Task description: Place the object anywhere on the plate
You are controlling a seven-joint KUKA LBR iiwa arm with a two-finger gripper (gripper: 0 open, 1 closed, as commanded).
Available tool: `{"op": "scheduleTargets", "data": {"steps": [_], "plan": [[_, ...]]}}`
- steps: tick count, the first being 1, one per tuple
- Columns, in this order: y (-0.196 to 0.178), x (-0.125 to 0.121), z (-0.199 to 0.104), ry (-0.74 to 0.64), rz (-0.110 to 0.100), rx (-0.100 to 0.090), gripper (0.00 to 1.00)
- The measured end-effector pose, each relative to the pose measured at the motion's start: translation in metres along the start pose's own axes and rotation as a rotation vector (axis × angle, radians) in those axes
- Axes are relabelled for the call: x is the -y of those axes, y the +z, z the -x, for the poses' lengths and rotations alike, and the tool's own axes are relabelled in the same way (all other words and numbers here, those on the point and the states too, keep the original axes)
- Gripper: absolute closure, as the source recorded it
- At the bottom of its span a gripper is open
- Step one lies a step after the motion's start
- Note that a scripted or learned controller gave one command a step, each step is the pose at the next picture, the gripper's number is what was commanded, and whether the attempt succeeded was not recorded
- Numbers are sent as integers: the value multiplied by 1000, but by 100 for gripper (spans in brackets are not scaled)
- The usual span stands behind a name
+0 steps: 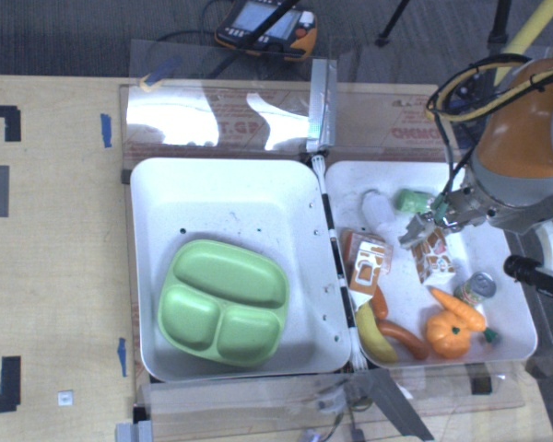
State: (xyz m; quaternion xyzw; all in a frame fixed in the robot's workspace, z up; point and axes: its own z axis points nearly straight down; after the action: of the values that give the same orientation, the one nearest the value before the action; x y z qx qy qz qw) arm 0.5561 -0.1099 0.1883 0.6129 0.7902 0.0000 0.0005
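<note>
Nearest the camera in the right bin: banana, red sausage-like piece, orange pumpkin toy with carrot on it, small tin can just beside. Left bin has the green divided plate, three sections, nothing on it. Mid right bin: orange snack packet by the divider, second packet under the claw. Claw low over that packet; can't tell if spread or pinched, nothing seen between the fingers. Farther back: green item, whitish clear object. Arm over the bin's right. Black handheld device behind the wooden surface.
</note>
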Motion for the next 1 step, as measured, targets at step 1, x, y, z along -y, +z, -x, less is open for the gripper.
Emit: {"op": "scheduleTargets", "data": {"steps": [1], "plan": [[4, 0, -76, -54, -4, -3, 100]]}}
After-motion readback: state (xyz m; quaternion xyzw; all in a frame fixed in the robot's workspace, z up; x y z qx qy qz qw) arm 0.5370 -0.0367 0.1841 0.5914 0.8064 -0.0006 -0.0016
